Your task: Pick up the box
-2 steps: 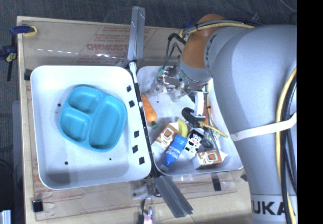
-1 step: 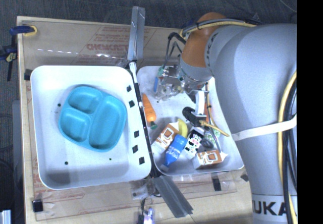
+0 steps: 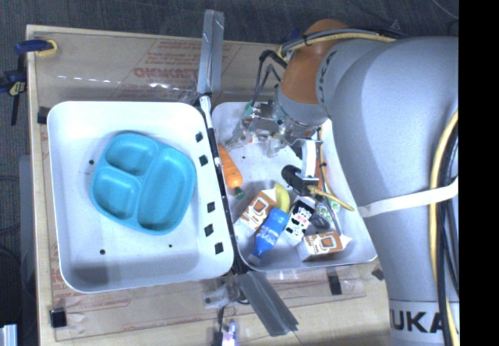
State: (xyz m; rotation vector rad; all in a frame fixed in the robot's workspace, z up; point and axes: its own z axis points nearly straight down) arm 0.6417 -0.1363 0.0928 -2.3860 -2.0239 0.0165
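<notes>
Hand hovers in the upper part of the right bin; its grip state cannot be told. Box lies at lower right, well apart.

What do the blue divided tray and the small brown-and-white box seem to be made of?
Blue divided tray: probably moulded plastic, smooth and slightly glossy, with rounded compartments in one even colour. Small brown-and-white box: likely printed cardboard, with flat faces, sharp edges and a matte look.
</notes>
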